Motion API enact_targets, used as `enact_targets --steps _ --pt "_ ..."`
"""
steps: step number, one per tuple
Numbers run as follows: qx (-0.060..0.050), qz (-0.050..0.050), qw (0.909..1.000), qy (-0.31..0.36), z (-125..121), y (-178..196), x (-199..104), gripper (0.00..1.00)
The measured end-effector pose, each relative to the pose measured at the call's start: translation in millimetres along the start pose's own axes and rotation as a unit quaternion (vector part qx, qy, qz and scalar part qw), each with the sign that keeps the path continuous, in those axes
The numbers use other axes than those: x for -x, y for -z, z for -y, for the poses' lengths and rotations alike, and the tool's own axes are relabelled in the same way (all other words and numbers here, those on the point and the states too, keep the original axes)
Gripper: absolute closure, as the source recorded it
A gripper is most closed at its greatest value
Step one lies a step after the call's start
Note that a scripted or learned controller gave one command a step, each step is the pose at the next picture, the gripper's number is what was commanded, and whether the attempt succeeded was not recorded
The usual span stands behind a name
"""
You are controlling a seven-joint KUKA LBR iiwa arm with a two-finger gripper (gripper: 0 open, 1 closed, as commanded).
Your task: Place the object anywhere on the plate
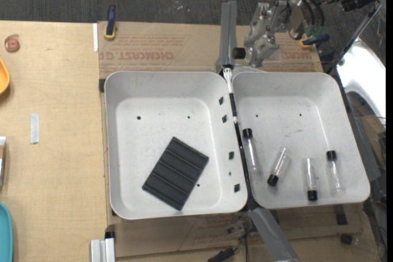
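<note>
A dark ribbed rectangular plate [176, 172] lies tilted on the floor of the left bin [123, 132], toward its front. Several clear tubes with black caps lie in the front half of the right bin [344, 107]: one [249, 147] along its left wall, one [277, 166] slanted beside it, and others [311, 178] nearer the right side. My gripper [259, 49] hangs above the back rim of the right bin, near its left corner and well away from the tubes. I see nothing held in it.
A metal bar [228, 34] stands behind the seam between the bins. A blue clamp [110, 20] sits on the cardboard behind the left bin. An orange dish [3, 80] and a teal one [5, 233] sit at the left edge of the bench.
</note>
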State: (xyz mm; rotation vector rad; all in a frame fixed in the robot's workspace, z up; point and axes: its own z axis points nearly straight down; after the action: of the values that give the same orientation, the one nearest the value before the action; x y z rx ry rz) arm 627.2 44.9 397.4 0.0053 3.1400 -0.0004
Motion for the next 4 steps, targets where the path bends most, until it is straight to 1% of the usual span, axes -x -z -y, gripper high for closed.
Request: enact_targets --steps 1,2,3,4 --pt "0.001 0.0 0.9938 0.112 -50 -107 -36 1.0" --pt "0.001 0.002 0.9456 0.325 -95 -99 32 1.0" --pt "0.001 0.002 0.8533 0.521 -114 45 -2 1.0" --pt "0.002 0.002 0.6834 0.73 -143 21 33 1.0"
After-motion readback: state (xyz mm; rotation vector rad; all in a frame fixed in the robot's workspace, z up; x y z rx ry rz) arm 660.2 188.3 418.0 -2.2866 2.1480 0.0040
